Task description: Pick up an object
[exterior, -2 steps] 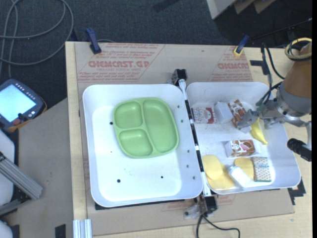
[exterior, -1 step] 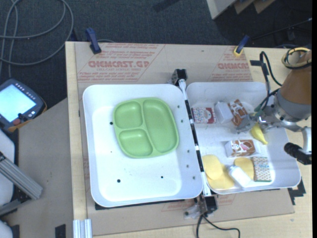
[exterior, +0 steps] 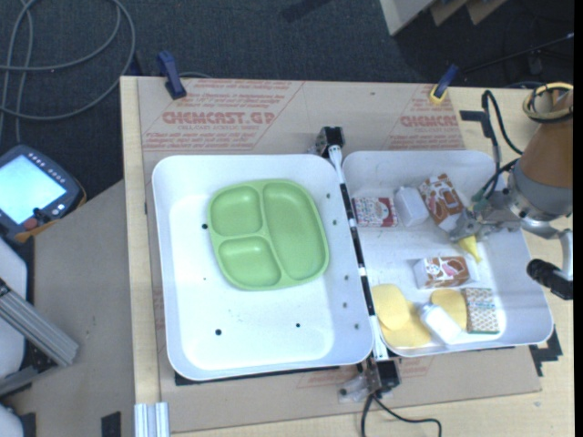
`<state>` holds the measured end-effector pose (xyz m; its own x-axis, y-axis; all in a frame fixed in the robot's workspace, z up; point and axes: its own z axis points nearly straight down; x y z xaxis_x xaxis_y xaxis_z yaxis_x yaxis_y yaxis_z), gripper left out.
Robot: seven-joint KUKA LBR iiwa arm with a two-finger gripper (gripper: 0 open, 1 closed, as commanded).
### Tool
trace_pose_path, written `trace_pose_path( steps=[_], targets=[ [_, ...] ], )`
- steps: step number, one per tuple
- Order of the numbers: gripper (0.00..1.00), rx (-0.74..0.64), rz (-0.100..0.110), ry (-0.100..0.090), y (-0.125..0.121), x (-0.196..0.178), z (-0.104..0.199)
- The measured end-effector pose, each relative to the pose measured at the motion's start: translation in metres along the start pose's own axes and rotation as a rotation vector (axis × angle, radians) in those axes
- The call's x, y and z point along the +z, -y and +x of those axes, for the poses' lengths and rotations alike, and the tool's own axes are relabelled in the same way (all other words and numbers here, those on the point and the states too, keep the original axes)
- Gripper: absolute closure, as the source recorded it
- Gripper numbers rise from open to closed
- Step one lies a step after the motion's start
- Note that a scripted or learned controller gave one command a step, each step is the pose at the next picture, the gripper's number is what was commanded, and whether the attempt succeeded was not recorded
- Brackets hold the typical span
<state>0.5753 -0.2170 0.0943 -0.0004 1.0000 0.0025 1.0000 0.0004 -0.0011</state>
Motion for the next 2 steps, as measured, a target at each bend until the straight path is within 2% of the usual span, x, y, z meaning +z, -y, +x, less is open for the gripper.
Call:
trace_pose_path(
  steps=[1,2],
  targets=[
    [1.0,-0.001,0.001,0.001,-0.012,0.01,0.063],
    [1.0,-0.002,-0.004,0.002,-0.043,-0.091,0.148]
  ],
)
